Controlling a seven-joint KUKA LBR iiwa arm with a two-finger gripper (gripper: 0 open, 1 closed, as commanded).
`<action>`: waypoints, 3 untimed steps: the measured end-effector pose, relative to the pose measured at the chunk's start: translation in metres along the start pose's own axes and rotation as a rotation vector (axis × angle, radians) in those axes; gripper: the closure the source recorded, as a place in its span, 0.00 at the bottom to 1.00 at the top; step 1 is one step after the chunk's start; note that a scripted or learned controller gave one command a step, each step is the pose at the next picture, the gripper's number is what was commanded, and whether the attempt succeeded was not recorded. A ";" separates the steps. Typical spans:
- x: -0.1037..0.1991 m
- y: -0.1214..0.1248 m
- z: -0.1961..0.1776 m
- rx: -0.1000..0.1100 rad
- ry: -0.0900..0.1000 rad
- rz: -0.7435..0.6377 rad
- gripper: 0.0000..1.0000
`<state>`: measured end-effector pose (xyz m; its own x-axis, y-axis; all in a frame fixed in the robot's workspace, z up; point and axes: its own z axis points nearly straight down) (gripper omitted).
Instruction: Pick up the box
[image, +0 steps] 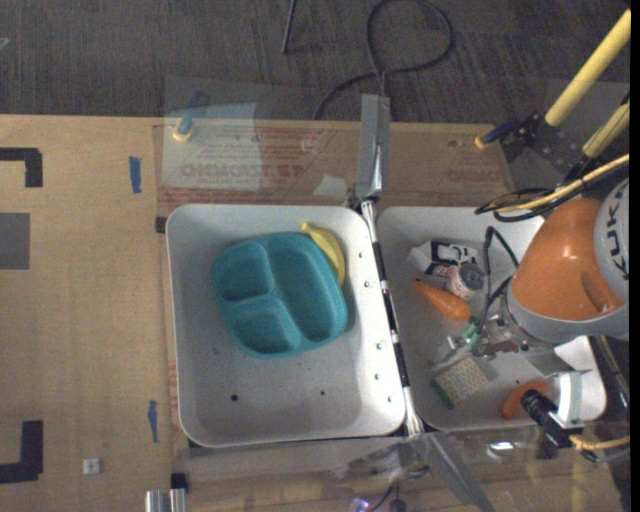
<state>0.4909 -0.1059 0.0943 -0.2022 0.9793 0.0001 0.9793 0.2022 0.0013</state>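
Observation:
In the right bin (400, 225), a small flat box (461, 378) with a checked tan face and a green edge lies tilted near the front. My gripper (474, 342) hangs just behind and above it, reaching in from the right under the orange wrist band (565, 272). The view shows nothing between its fingers, and the box rests on the bin floor. A second small black-and-white box (446, 251) lies at the back of the same bin, well away from the gripper.
An orange carrot (443, 299) and a small round jar (466, 279) lie between the two boxes. Another orange item (514, 400) sits at the front right by the arm. The left bin (280, 400) holds a teal divided plate (280, 293) over a yellow banana (329, 246).

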 end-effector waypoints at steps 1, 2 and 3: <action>-0.004 -0.001 -0.010 -0.003 -0.002 0.010 1.00; -0.005 -0.001 -0.010 -0.003 -0.002 0.011 0.00; -0.005 -0.001 -0.010 -0.003 -0.002 0.010 0.00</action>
<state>0.4906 -0.1106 0.1038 -0.1920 0.9814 -0.0020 0.9814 0.1920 0.0042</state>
